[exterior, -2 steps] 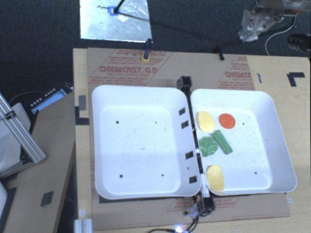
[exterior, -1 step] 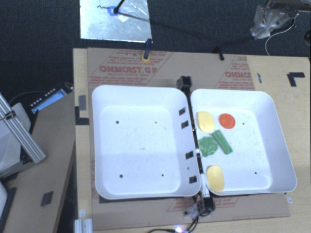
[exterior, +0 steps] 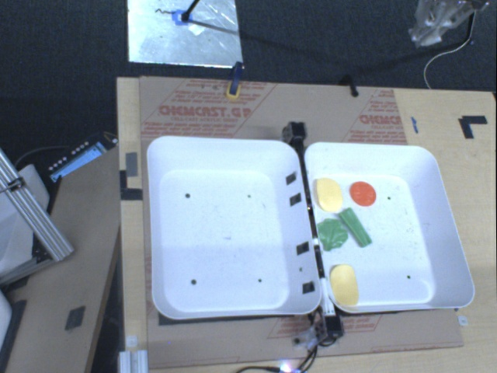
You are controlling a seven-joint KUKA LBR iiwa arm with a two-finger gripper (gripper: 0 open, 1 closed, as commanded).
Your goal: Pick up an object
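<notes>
The right bin (exterior: 446, 231) holds several small items near its left wall. A pale yellow oval (exterior: 329, 194) lies at the back, with a red disc (exterior: 363, 193) just right of it. Below them a dark green flat piece (exterior: 332, 235) touches a lighter green stick (exterior: 356, 227). A second yellow oval (exterior: 344, 284) sits near the front left corner. My gripper (exterior: 439, 12) appears as a pale, blurred shape at the top right, beyond the bench's far edge and well away from the bins.
The left bin (exterior: 159, 231) sits beside the right one, joined along a black clipped seam (exterior: 304, 208). A silver sheet (exterior: 183, 22) lies at the back, a yellow clip (exterior: 233, 90) on the cardboard, and a metal frame (exterior: 31, 216) at the left.
</notes>
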